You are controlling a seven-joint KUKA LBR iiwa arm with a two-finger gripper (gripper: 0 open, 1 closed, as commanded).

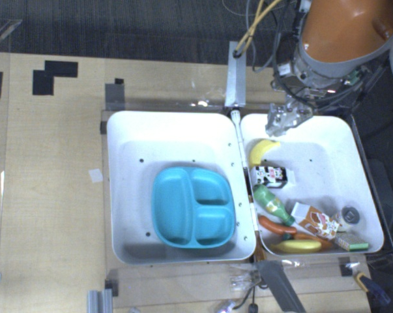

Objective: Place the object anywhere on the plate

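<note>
Nearest, along the right bin's (352,142) front edge, lie a yellow banana (299,245), a carrot (276,225) and a carton (319,222). Left, the blue divided plate (193,207) sits in its bin (128,149). Farther, another banana (262,150) lies just below the gripper (284,119), whose finger state I cannot tell.

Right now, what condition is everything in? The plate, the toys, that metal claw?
Blue plate: flat in the left bin, nothing on it.
Gripper: over the right bin, above the yellow banana, holding nothing visible.
Yellow banana: lying loose by the divider.
Green bottle: on its side.
Carton: lying flat.
Small can: upright.
</note>
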